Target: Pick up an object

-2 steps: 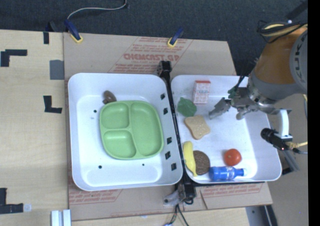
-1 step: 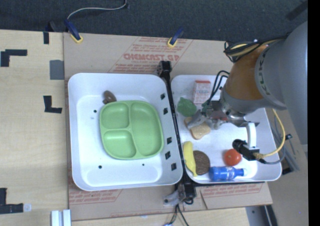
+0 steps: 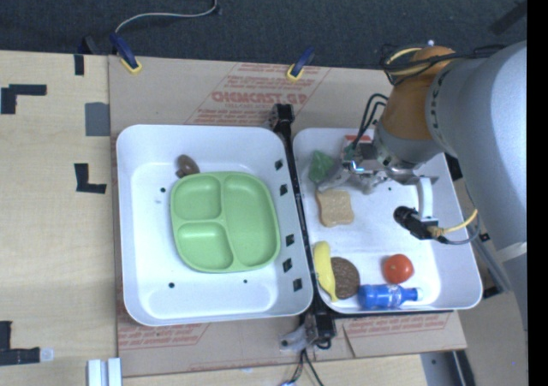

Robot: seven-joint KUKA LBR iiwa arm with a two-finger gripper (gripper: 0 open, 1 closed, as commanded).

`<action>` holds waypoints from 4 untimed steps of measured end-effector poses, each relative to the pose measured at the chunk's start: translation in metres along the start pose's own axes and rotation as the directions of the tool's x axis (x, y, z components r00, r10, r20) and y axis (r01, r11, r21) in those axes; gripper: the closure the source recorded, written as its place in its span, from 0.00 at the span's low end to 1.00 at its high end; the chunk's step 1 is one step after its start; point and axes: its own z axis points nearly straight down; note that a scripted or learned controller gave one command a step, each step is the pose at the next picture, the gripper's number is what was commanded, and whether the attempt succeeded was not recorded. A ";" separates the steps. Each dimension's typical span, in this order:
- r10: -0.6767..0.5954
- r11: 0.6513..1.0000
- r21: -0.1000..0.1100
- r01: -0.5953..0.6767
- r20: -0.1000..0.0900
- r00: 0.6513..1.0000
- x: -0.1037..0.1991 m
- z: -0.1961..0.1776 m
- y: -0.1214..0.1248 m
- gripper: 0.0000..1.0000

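bench, two white bins; gripper (image 3: 364,172) over right bin (image 3: 454,286), finger state unclear.

In the right bin a tan slice of toast (image 3: 336,207) lies flat left of centre, a green leafy piece (image 3: 322,166) beyond it, a yellow banana (image 3: 323,268) and brown cookie (image 3: 345,276) nearer, then a blue bottle (image 3: 387,296) on its side and a red tomato (image 3: 397,269).
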 end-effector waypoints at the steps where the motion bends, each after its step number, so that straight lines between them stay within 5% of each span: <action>1: 0.004 1.000 0.014 -0.004 -0.002 1.000 -0.002 0.002 0.044 0.00; 2: 0.004 1.000 0.013 -0.004 0.001 1.000 -0.002 0.002 0.044 0.00; 3: 0.003 1.000 0.012 -0.003 0.000 1.000 -0.001 -0.009 0.045 1.00; 4: 0.003 1.000 0.013 -0.003 0.000 1.000 0.000 -0.009 0.045 0.00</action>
